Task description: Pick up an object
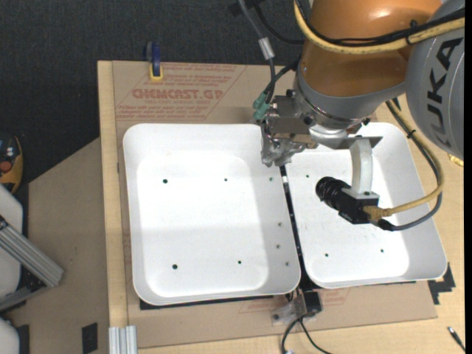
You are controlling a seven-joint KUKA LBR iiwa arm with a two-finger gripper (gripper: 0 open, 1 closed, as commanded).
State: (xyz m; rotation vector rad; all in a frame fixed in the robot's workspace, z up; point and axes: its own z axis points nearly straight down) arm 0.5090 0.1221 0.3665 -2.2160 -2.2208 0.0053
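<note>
My gripper (275, 152) hangs low over the far end of the ridge where the left bin (140, 220) and the right bin (413, 257) meet. It points down at the rims. The big orange and grey wrist above it hides the far part of the right bin. A black cylinder (341, 198) on a white bracket (361, 169) hangs from the wrist over the right bin's floor, with a yellow cable (420, 201) running off it. I see no loose object on the visible white floors, only small dark dots.
Both bins rest on a brown board (184, 87) with red lettering. A blue clamp (154, 59) grips its far edge. An aluminium profile (29, 255) lies at the left. Black cables (251, 13) trail from the arm at the top.
</note>
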